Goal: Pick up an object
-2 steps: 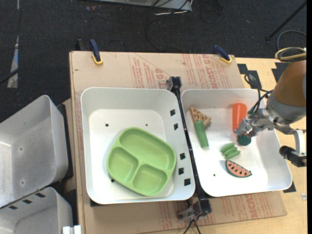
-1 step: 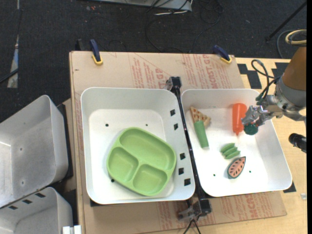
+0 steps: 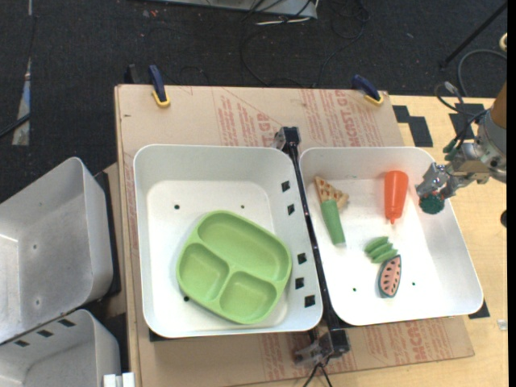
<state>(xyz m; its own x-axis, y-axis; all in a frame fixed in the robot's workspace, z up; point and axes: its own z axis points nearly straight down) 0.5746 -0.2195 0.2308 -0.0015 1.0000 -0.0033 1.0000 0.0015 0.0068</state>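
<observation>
**Gripper at the right bin's rim, toys lying to its left**

Where the arm reaches in from the right, the gripper hangs over the right edge of the right bin, with something dark teal at its tip that I cannot make out; whether the fingers are apart or together cannot be told from this view. Nothing recognisable as one of the toys sits between them.

Nearest to the gripper is one orange carrot, lying roughly upright in the picture just to its left, apart from it. Further left, near the divider between the bins, lies one pizza slice, and touching its lower edge is one green stick-shaped piece running down and slightly right. Below the carrot, toward the middle of the bin, sits one small green ridged piece, and just below that, beside it, one watermelon slice standing on its long side. That makes five loose objects in the right bin, one of each kind, all well inside its walls.

One light green divided plate with three compartments lies tilted in the left bin, toward its lower half.

Two bins stand side by side on a cardboard sheet, which two blue-and-yellow clamps pin at its far edge.
</observation>
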